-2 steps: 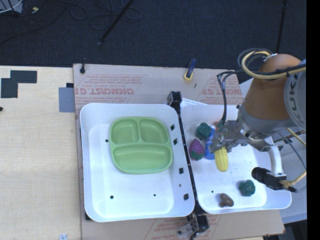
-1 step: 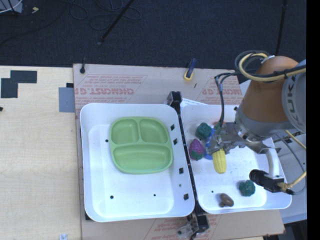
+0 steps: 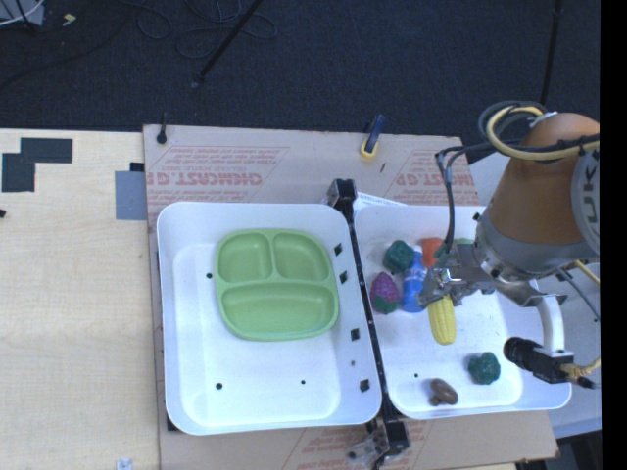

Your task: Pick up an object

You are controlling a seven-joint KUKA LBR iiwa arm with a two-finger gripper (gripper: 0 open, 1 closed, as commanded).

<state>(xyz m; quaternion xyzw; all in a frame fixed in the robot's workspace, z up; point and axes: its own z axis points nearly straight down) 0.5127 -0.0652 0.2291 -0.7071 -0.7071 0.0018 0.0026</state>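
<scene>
Tool (image 3: 443, 284) sits low over the toy pile in the right bin (image 3: 509, 399), right by the corn (image 3: 443, 319), probably lining up a grab; can't tell its state.

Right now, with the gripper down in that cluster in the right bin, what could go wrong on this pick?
The gripper sits among crowded toys: the yellow corn, blue piece, purple piece and an orange item lie close together, so closing could catch two or nudge one aside. The corn looks rounded and might slip on lifting. The wrist hides the contact point, so I cannot confirm any grasp.
</scene>
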